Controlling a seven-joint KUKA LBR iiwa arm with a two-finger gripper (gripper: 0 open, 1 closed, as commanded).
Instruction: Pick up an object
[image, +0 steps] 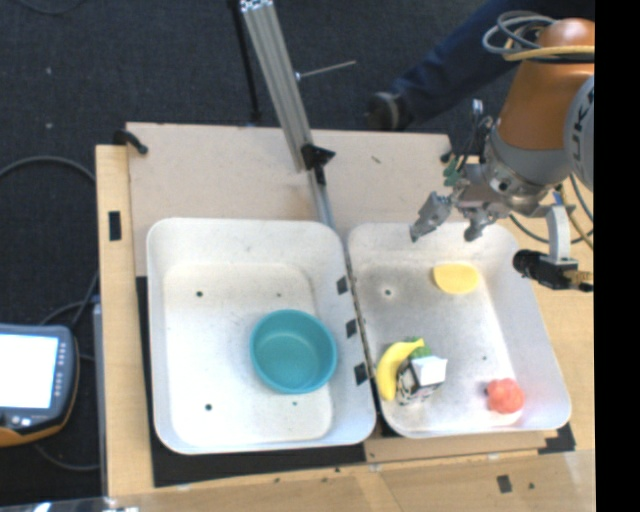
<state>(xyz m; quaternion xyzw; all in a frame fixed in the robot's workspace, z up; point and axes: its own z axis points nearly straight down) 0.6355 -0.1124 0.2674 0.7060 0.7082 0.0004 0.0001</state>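
The tool (448, 222) hangs over the far edge of the right bin (520, 300), its two fingers spread apart with nothing between them; one fingertip (420, 228) points down to the left, the other sits toward the right near the bin's back rim. Above it the grey arm with its orange band (545, 90) reaches in from the right. Just in front of the tool and slightly to its right, a flat yellow disc (456, 278) lies on the bin floor, apart from the fingers. Nearer the front of the same bin a banana (392, 365) curves along the left wall, touching a small white and dark object (422, 377) beside it whose kind is too small to tell. A red ball-like object (505, 395) sits in the front right corner, well apart from the others. The left bin (200, 280) holds a teal bowl (292, 350), upright, toward its front right. Both bins rest side by side on the desk (220, 170), and a slanted metal post (285, 90) rises from behind the seam between them. A screen device (35, 380) lies off the desk at the left.
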